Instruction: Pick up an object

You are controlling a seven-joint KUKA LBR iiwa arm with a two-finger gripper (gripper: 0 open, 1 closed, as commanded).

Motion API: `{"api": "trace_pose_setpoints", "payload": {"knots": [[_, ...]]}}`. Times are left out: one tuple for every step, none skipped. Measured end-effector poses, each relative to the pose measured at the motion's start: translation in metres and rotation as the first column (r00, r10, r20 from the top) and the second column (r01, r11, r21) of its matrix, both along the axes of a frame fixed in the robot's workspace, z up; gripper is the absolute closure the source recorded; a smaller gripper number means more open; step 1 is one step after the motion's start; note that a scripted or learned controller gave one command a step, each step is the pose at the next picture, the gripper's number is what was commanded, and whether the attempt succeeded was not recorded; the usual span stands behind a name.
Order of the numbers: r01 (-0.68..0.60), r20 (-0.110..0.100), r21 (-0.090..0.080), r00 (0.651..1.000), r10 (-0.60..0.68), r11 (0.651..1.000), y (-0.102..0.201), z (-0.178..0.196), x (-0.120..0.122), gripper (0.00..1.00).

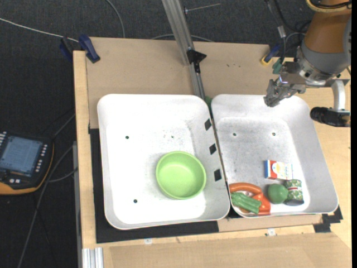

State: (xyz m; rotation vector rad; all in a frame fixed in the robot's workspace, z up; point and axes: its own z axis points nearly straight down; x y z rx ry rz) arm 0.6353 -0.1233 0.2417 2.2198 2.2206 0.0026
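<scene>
A: Largest items?
B: Tabletop (145,66); left bin (117,121), green bowl (180,175) at its 5 o'clock; right bin (251,116).

A: Smaller stock?
B: At the right bin's 6 o'clock: orange-and-green vegetable toy (248,199), green ball (275,193), white carton (278,170), small can (294,191), clustered close.

A: Pincer?
B: Pincer (274,96) over the right bin's 12 o'clock rim, nothing between its fingers; open or closed, cannot tell.
</scene>
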Motion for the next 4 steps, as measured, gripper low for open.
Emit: {"api": "trace_pose_setpoints", "payload": {"knots": [[-0.003,-0.002,0.001,1.000,0.003,1.000,0.045,0.008,-0.012,1.00],[-0.004,-0.002,0.001,1.000,0.004,1.000,0.094,0.012,-0.037,1.00],[-0.004,-0.002,0.001,1.000,0.004,1.000,0.140,0.013,-0.058,1.00],[-0.004,-0.004,0.001,1.000,0.004,1.000,0.191,-0.007,-0.075,1.00]]}}
